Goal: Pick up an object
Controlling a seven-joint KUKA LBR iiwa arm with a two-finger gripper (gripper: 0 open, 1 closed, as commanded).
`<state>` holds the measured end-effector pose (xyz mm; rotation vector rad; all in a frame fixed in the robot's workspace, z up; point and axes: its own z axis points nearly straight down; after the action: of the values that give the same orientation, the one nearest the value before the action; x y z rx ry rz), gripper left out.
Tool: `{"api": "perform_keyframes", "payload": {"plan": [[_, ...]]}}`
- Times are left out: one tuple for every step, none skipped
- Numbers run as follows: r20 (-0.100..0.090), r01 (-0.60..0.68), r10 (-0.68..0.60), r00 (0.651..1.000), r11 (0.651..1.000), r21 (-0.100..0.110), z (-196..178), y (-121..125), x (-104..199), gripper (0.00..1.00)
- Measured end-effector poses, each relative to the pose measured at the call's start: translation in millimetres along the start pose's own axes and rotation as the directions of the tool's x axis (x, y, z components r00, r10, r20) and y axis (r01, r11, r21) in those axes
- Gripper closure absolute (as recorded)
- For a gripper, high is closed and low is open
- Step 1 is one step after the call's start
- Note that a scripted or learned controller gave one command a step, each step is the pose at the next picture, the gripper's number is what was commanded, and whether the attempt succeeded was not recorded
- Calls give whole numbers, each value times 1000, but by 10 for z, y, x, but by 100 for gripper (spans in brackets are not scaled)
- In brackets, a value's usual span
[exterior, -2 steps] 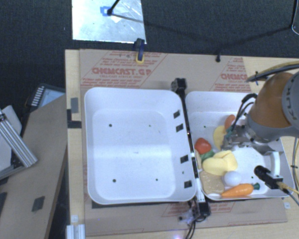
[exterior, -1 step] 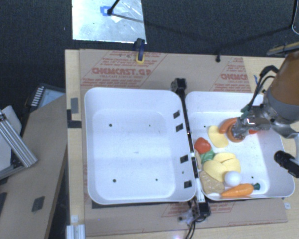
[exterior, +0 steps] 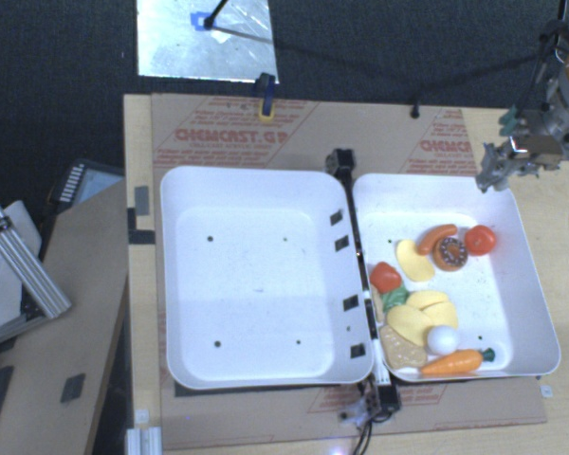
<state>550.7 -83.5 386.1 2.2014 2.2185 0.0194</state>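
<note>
Toy foods lie in the right bin (exterior: 525, 282): a red tomato (exterior: 481, 240), a chocolate donut (exterior: 450, 252), a sausage (exterior: 433, 236), a yellow slice (exterior: 413, 261), a small red piece (exterior: 386, 277), yellow pieces (exterior: 419, 315), a white egg (exterior: 443, 339), a cracker (exterior: 402, 349) and an orange carrot (exterior: 452, 362). My gripper (exterior: 494, 173) hangs over the right bin's far right corner, above and behind the tomato, with nothing seen between its fingers.
The left bin (exterior: 256, 273) sits beside the right one, joined by a black-clipped divider (exterior: 353, 254). A foil sheet (exterior: 206, 27) lies at the back. A yellow-blue clamp (exterior: 266, 98) stands at the board's far edge.
</note>
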Motion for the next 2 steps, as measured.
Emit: {"api": "perform_keyframes", "payload": {"plan": [[-1, -1, 1, 1000, 1000, 12, -86, 638, 185, 100], [-2, -1, 1, 1000, 1000, 14, -140, 1090, 684, 100]]}}
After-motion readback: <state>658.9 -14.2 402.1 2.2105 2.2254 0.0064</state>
